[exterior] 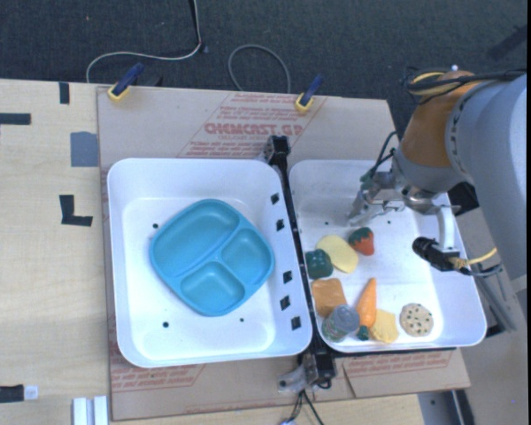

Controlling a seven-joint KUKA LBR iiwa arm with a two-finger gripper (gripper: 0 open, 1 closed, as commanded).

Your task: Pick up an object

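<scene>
A: Why is the arm (465,140) slanting in from three o'clock?
B: To hang the end effector (372,204) over the right bin (323,180), where the toy food is piled at six o'clock; the strawberry (363,240) lies nearest. Its grip state I can't tell.
A: Obstacles?
B: The blue tray (212,255) sits apart in the left bin (133,237); the carrot (367,301) and cookie (415,319) crowd together.

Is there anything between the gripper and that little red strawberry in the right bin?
Nothing visible. The gripper hangs over the bare floor of the right bin, and the strawberry lies just below it in the picture, with the yellow piece off to its side.
</scene>
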